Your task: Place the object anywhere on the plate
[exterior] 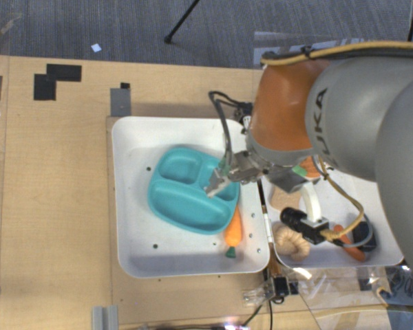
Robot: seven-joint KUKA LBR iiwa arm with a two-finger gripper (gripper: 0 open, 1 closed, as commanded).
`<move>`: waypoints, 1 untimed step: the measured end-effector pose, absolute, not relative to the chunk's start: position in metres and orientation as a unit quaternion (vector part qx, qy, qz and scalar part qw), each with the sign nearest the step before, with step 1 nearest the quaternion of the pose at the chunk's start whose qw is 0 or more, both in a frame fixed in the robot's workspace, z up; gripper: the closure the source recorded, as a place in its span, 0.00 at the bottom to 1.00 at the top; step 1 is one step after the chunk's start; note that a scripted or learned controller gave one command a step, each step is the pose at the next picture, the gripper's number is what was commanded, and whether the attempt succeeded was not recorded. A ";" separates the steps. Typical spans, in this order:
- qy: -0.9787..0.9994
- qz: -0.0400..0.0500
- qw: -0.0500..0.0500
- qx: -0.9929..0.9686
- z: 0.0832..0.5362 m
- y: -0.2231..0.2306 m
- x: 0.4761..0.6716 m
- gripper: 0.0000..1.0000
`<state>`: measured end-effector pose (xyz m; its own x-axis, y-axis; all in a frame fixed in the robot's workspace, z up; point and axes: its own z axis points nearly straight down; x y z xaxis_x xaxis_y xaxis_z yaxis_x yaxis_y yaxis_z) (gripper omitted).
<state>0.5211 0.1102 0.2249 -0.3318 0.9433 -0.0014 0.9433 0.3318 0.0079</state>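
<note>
In the left bin (127, 184), near the frame's middle, lies a teal divided plate (186, 198). Just right of it the gripper (217, 184) hovers over the plate's right edge; whether its fingers are released or clenched, I cannot tell. A toy carrot (233, 231) lies beside the plate's lower right rim, touching it.

Plate (186, 198) lies in left bin (134, 253), near bin's middle. Carrot (233, 231) just beside plate's lower right edge, in same bin. Gripper (219, 181) over plate's right part. Right bin (344, 258) right of plate.
</note>
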 end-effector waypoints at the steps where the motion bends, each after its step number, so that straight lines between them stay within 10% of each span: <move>1: 0.816 0.003 0.003 0.578 0.225 0.110 0.521 0.00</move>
<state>0.5211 0.1102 0.2249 -0.3318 0.9433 -0.0015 0.9433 0.3318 0.0079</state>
